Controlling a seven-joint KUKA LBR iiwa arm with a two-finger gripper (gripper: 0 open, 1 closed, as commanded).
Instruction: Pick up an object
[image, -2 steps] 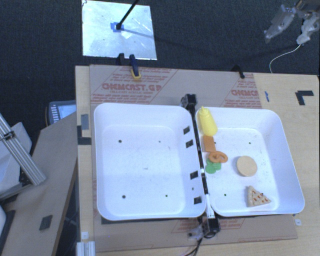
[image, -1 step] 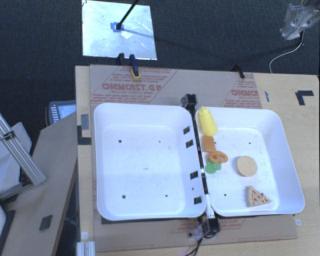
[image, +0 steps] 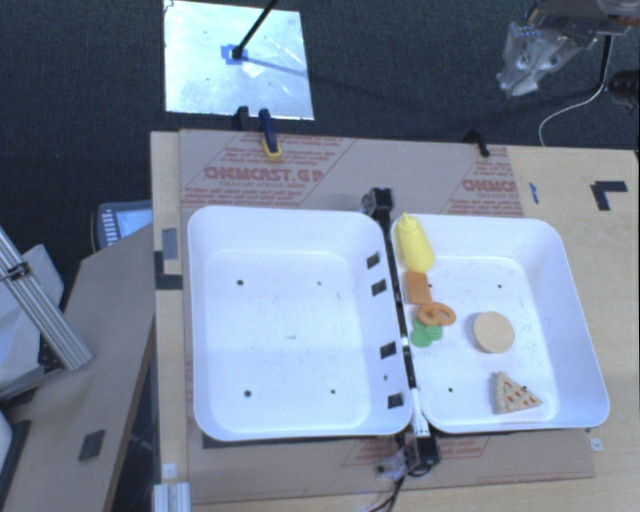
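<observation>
A: In the right-hand shallow white bin (image: 575, 290): a yellow plastic mustard-style bottle (image: 414, 243), lying against the upper left wall. Just below it, a small orange block (image: 418, 287), then an orange pretzel-shaped ring (image: 436, 314) touching a small green lump (image: 425, 336).

B: And further right?

A: A round tan disc like a biscuit (image: 493, 332), lying flat near the bin's middle. Below it, a tan waffle-patterned wedge (image: 514, 394), near the lower right corner, apart from the disc.

B: The hand?

A: Up at the top right (image: 528, 55), above dark floor, well apart from both bins. Blurred and pale; cannot tell whether apart or together. Nothing seen between the fingers.

B: Anything crowding the objects?

A: Only the divider of black clips (image: 388, 320) between the bins, close beside the bottle and block. Left-hand white bin (image: 215, 330) bare-floored. Light wooden surface (image: 620, 230) under a printed cardboard sheet (image: 330, 170).
</observation>
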